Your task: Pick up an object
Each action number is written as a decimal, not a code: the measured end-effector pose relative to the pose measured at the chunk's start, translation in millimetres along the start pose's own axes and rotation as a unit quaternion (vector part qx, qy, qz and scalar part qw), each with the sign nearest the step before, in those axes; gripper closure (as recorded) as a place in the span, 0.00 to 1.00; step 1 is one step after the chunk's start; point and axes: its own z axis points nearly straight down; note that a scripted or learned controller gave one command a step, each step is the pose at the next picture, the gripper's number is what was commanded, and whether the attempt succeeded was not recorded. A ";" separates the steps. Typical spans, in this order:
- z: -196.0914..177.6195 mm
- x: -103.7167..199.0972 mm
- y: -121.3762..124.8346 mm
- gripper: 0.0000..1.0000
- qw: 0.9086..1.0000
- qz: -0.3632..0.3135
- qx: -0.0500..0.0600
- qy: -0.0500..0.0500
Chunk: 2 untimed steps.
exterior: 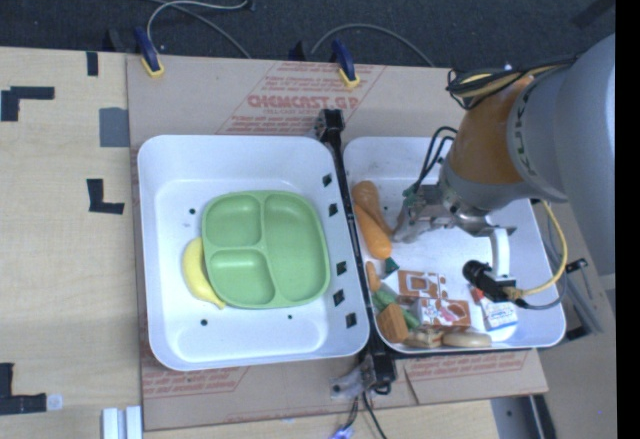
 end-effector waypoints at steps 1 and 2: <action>0.5 6.1 24.2 0.00 1.000 0.000 -0.001 0.000; 1.7 10.0 71.8 0.00 1.000 -0.001 0.000 0.000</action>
